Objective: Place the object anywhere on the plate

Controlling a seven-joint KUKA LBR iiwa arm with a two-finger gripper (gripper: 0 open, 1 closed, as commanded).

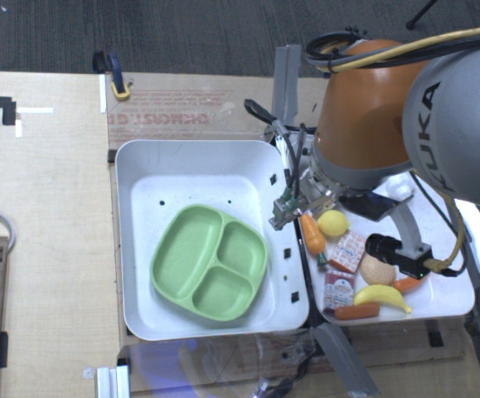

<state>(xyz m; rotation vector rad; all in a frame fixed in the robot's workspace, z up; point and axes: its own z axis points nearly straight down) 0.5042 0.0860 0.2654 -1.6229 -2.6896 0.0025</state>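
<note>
So the carrot (312, 234) is sitting in the right bin (448, 293), up against that bin's left wall and tilted, with its fat end pointing up toward the arm. The gripper (285, 210) hangs just beside it, a touch up and to the left, right about over the wall where the two bins meet. From my feed I honestly can't tell whether the pincer is spread or closed up, it's a dark jumble under the wrist, and I don't see the carrot in its grasp.

The lemon (332, 223) is just right of the carrot, nearly touching. Below those there's a pair of snack packets (346, 255), a bread roll (378, 270), a banana (382, 297) and a red sausage-looking thing (356, 311) along the near wall.

The green plate (209, 262), three compartments, lies flat in the left bin (140, 247), well apart from the carrot. The arm (372, 114) looms over the right bin's far half.
</note>
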